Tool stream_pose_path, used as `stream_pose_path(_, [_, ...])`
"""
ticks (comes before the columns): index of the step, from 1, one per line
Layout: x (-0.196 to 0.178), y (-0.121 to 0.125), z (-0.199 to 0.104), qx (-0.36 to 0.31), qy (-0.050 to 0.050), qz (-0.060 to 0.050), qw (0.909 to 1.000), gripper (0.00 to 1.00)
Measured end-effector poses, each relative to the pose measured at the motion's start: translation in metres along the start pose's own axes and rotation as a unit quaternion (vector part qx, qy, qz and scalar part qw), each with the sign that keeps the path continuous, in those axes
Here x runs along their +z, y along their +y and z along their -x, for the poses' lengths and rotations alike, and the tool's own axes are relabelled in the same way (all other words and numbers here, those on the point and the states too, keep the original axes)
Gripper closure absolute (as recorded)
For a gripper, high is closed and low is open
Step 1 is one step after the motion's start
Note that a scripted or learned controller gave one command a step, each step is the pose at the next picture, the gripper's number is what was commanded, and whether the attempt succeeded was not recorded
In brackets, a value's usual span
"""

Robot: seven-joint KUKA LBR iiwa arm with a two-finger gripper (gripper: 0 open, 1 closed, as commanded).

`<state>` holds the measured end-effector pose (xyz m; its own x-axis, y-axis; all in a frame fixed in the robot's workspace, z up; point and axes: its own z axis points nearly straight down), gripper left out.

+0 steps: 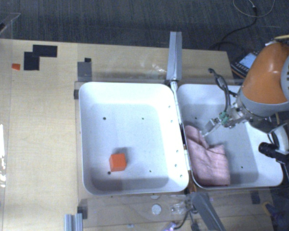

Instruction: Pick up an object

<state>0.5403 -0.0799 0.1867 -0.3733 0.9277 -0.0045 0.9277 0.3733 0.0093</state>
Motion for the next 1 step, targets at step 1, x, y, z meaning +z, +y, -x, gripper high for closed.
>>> stream_pose_path(1, [0.0904,-0.0139,0.0236,-0.027,0.000,0.000,0.9996,0.00])
